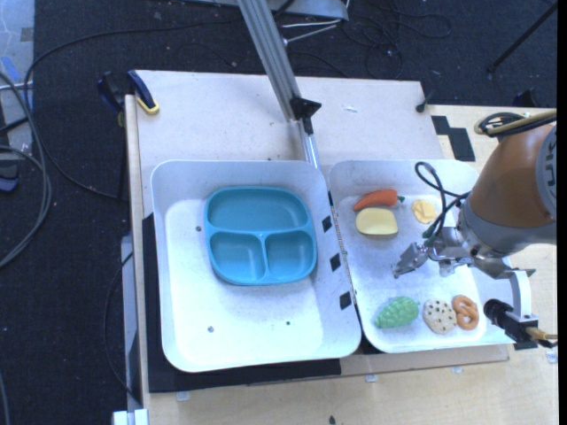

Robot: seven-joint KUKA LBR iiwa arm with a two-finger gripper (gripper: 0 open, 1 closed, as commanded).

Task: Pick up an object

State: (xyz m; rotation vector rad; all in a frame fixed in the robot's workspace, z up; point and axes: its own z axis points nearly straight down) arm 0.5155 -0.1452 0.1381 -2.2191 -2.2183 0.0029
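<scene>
Approach step, by my reading: the end effector [409,262] hovers mid right bin [363,264], grip state unclear, holding nothing visible. Nearest target, the yellow block [376,222], lies at its eleven o'clock; next, align and descend.

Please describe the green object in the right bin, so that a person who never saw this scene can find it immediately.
Look at the right white bin, then at its near edge, where three small items lie in a row. The green object is the leftmost of them, beside a speckled cookie and a brown pretzel. It is the only green item, bumpy and rounded.
</scene>
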